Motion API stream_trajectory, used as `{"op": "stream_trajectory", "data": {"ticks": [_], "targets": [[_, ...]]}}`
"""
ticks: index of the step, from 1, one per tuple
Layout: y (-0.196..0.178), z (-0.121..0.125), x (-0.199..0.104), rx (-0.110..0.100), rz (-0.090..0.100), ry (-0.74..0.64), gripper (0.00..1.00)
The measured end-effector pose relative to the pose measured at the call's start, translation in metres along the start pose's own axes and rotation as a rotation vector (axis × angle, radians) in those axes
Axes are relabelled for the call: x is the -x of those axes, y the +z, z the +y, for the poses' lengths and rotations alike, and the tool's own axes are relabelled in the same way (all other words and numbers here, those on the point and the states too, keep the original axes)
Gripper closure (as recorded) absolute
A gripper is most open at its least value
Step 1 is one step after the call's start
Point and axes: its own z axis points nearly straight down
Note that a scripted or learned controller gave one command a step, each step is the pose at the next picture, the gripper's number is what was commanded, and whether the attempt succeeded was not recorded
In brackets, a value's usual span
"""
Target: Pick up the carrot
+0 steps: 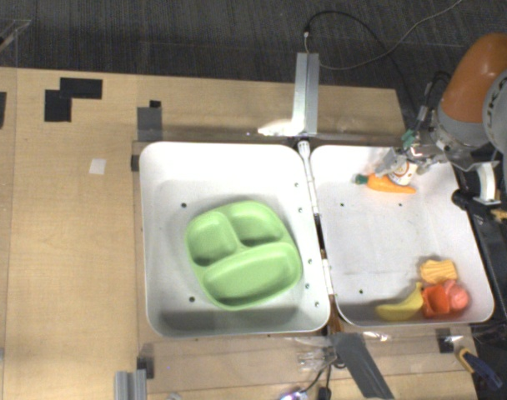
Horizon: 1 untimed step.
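Hovering hand [401, 167] sat right above the small orange plastic carrot [389, 185]; carrot's long axis ran sideways, leafy end farthest from the arm. Grip state: can't tell.

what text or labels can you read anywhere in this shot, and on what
None can be read.
The green plate, the carrot, the banana and the other toy food bear no print.
The two white bins bear no marks but small dark dots.
The black shapes on the bench are plain blocks, not letters.
The gripper has small coloured spots, too blurred to tell whether they are labels.
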Motion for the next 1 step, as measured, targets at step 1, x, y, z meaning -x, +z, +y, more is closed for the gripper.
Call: {"op": "stream_trajectory", "data": {"ticks": [1], "targets": [[0.0252,-0.0078,-0.0646,-0.024,0.010,0.087,0.00]]}}
